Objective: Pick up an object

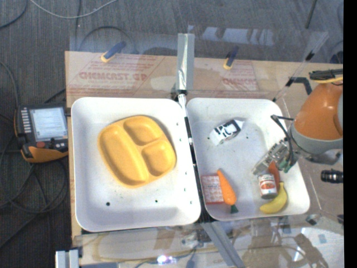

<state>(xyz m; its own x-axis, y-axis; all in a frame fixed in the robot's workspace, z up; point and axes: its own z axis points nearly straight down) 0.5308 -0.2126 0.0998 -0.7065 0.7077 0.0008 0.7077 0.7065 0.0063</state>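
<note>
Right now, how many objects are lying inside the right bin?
5. A black-and-white carton lies near the back. A carrot and a small red packet lie at the front left. A can and a banana lie at the front right, under the gripper, which may hide more.

Arm (319, 116) comes in from the right, orange band showing above the wrist. Wrist angled down and to the left. Gripper (273, 159) low, pointing down-left, metal parts visible, detail too small.

camera view: fixed overhead | slanted down | both bins (78, 149) in frame | arm (318, 116) enters right
</note>
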